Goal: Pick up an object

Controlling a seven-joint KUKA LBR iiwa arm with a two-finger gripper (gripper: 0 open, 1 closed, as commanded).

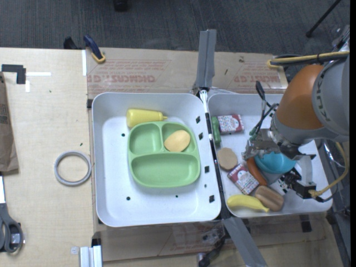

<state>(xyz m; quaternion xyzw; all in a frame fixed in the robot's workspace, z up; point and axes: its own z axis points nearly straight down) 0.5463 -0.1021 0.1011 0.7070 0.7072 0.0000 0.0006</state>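
My gripper reaches down into the right bin, just left of a blue cup-like object and above an orange carrot. The wrist hides its fingertips. Close around it lie a round brown cookie, a red packet, a hot dog and a yellow banana. Farther back in the same bin sit another red packet and a green stick.
The left bin holds a green divided plate with a yellow oval piece on it, and a yellow bottle shape behind. A grey ring and scissors lie on the bench at left.
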